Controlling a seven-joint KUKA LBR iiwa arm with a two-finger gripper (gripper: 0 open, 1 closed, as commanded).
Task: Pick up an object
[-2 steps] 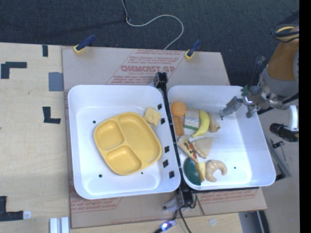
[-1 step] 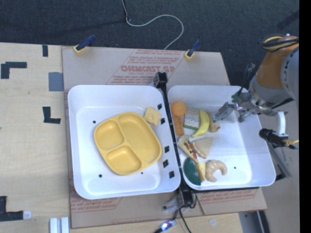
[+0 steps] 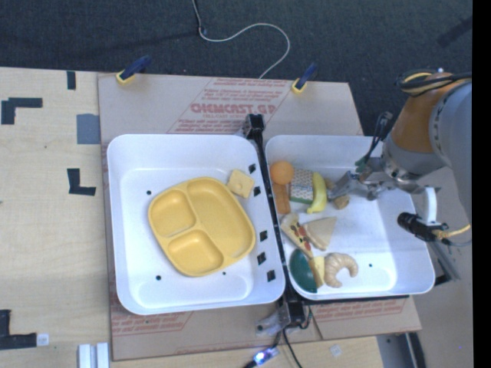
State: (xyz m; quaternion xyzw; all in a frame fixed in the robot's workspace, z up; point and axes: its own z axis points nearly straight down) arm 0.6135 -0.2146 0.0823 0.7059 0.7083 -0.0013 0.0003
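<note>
Toy food pile (image 3: 311, 228) in right bin (image 3: 383, 228), just left of hand (image 3: 339, 192), grip unclear.

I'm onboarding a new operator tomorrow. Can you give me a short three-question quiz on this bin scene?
1. True or false: the yellow divided plate lies in the right bin.
2. Which item sits nearest the gripper? A) croissant B) banana C) cheese wedge
3. Fill in: the cheese wedge rests in the ___ bin.

Key: 1 false; 2 B; 3 left.
</note>
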